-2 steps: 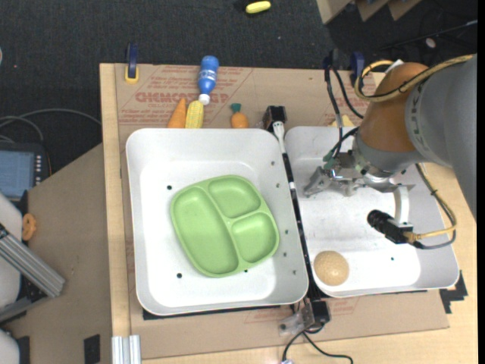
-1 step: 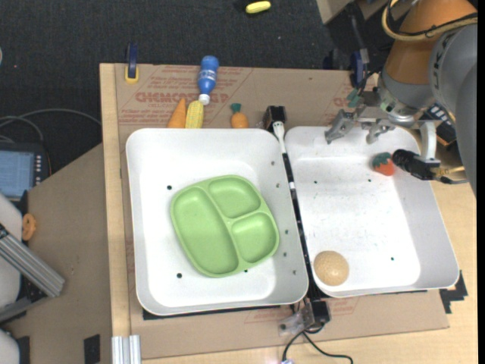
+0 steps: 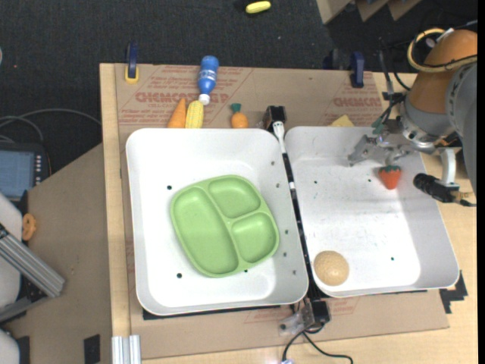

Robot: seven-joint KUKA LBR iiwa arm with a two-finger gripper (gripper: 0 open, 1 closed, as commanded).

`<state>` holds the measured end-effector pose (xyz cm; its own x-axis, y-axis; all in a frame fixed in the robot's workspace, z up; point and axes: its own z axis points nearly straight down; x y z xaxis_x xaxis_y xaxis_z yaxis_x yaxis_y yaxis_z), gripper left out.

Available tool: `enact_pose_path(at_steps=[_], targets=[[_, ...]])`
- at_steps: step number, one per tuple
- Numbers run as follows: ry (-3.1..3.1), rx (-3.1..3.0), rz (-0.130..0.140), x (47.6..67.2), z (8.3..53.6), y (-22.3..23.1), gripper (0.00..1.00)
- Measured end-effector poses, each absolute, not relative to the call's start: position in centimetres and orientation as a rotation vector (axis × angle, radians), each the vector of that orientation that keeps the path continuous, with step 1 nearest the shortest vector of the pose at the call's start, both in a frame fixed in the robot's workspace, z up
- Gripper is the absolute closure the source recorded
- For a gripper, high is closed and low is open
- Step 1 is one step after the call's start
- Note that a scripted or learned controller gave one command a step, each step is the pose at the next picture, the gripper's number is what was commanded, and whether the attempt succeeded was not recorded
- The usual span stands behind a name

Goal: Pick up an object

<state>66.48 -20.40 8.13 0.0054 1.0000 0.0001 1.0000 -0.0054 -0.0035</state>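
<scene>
A small red, strawberry-like object [image 3: 390, 177] lies in the upper right part of the right white bin [image 3: 356, 226], just below the claw [image 3: 377, 149]; its top appears to touch or sit right under the metallic fingers, but whether it is pinched between them cannot be told, and neither can it be told whether the claw is spread or pressed together, since the fingers are small and blurred at this slant. The grey arm [image 3: 443, 89] with its orange band enters from the right edge of the frame, above the bin's upper right corner. A round tan object [image 3: 331, 267], like a bread roll, rests in the lower left corner of the same bin, well apart from the red one.

The left white bin [image 3: 151, 165] touches the right one along a dark seam in the middle of the frame; a green divided tray [image 3: 223, 224] with three compartments lies tilted near its centre.

Both bins sit on a brown cardboard-covered surface [image 3: 318, 97]; above the left bin, on the cardboard, lie an orange carrot-like piece [image 3: 177, 114], a yellow corn cob [image 3: 195, 114], a blue and white bottle [image 3: 208, 75] and a small carrot [image 3: 239, 117]; a yellow object [image 3: 258, 7] lies on the dark floor at the top of the frame.
</scene>
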Motion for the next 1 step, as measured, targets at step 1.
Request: enact_pose_path(at_steps=[1], targets=[[-2.215,-2.215,0.005,56.41,8.38,-14.42,0.00]])
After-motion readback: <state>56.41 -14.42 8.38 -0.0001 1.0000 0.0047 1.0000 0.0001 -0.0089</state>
